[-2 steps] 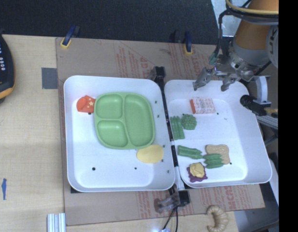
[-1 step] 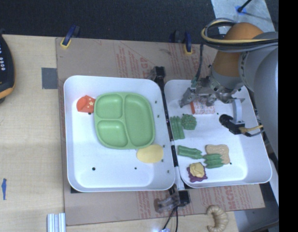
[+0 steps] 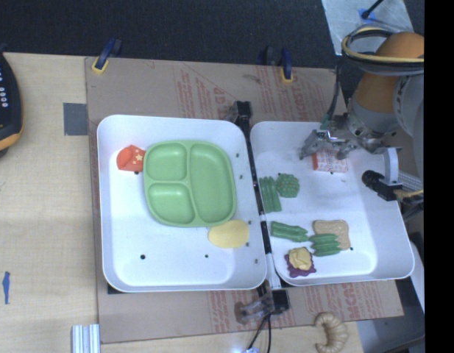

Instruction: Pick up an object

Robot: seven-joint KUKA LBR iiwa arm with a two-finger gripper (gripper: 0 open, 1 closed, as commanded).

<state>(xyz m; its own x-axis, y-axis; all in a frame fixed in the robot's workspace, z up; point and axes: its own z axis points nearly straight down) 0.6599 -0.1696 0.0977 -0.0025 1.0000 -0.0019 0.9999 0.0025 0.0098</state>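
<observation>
Arm: from my remote seat I see the grey arm (image 3: 381, 87) reaching in from the right, its orange band above the wrist, over the far corner of the right bin (image 3: 359, 271).
Gripper: the gripper (image 3: 328, 144) hangs above the upper part of the right bin; I cannot tell how its fingers stand.
Object under gripper: a small red-and-white piece (image 3: 331, 163) lies on the bin floor just below the gripper; I cannot tell whether the two touch.
Right bin, middle: a green broccoli piece (image 3: 288, 185) sits just beside a bundle of green beans (image 3: 269, 194), near the bin's left wall.
Right bin, near side: a green pea pod (image 3: 289, 232), a slice of toast (image 3: 332, 231) with another green pod (image 3: 326, 244) lying across it, and a small purple-and-yellow item (image 3: 300, 260).
Left bin: the left bin (image 3: 123, 263) holds a green divided plate (image 3: 190, 182), a red piece with a yellow star (image 3: 130, 158) touching the plate's left edge, and a yellow piece (image 3: 229, 234) at the plate's near right corner.
Bench: both bins rest on a cardboard sheet (image 3: 175, 87) held by clamps; a tan curled object (image 3: 332, 332) lies on the near edge, outside the bins.
</observation>
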